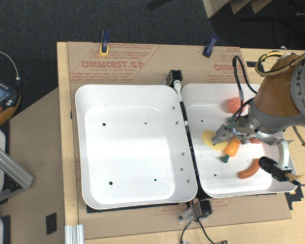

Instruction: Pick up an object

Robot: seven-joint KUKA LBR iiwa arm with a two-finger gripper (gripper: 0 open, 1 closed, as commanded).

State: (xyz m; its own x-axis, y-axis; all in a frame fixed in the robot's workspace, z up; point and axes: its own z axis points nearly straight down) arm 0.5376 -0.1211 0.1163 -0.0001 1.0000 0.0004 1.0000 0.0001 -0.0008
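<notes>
My gripper (229, 134) reaches into the right bin (213, 184) from the right, low over the toys in its middle. A yellow piece (208, 138) lies just left of the fingertips. An orange carrot-like toy (232, 148) with a green end sits right beneath the fingers, touching or nearly touching them. A pinkish-orange round toy (234, 104) rests farther back in the bin. An orange-red elongated toy (248, 170) lies near the front of the bin. Whether anything sits between the fingers is hidden by the wrist.
The left bin (91, 100) stands beside the right one, with a black divider clip (174, 78) between them at the back. A small red piece (255, 141) peeks out by the wrist. Cables (237, 70) loop behind the arm.
</notes>
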